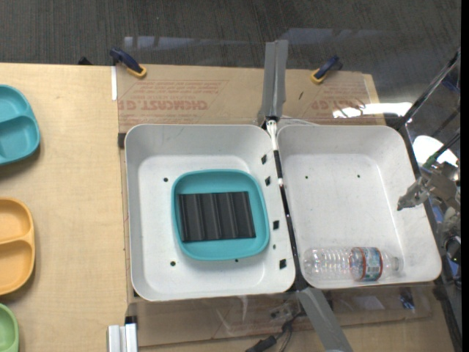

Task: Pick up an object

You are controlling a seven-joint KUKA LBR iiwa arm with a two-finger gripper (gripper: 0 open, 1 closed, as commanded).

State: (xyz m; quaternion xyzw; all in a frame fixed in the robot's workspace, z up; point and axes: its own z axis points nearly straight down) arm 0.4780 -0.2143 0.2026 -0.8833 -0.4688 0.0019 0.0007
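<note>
Nothing lifted yet, the pick is all to come.
The hand (418,194) hangs at the right bin's (330,152) far-right wall, grip impossible to tell; just below-left of it lies the water bottle (352,262), untouched; well to its left, the teal tray (218,215).

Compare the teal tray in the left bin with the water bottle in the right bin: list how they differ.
The teal tray is opaque, with a dark ribbed centre; the water bottle is clear plastic with a colourful label. The teal tray is broad, flat and roughly square; the water bottle is slim and lies on its side. The teal tray sits mid-bin; the water bottle lies along its bin's near wall. Both rest in white bins.
</note>
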